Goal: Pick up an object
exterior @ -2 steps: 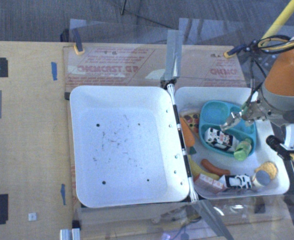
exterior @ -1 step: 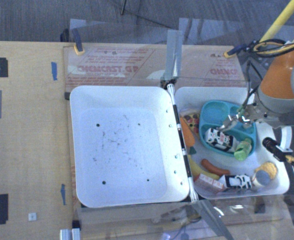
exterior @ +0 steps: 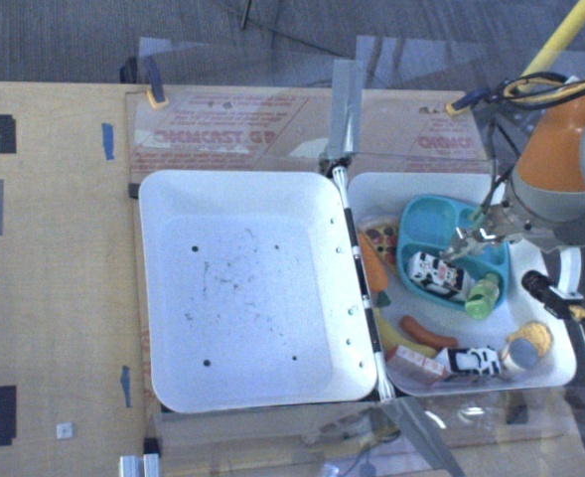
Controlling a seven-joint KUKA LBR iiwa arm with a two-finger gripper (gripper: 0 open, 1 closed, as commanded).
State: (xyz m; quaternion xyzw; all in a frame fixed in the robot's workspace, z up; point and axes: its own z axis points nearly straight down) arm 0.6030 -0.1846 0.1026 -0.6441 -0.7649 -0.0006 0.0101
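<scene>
Two white bins side by side on the worktop (exterior: pixel 54 296). Toys piled in the right bin (exterior: pixel 560 366): a blue bowl (exterior: pixel 436 229), a black-and-white toy (exterior: pixel 438 273), a hot dog (exterior: pixel 429 334). End effector (exterior: pixel 471 238) low over the blue bowl. Cannot tell how wide.

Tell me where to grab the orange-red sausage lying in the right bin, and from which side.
Grip the sausage across its middle, coming straight down. It lies flat and slanted on the right bin floor, long and narrow, so fingers should probably close across its short width.
</scene>
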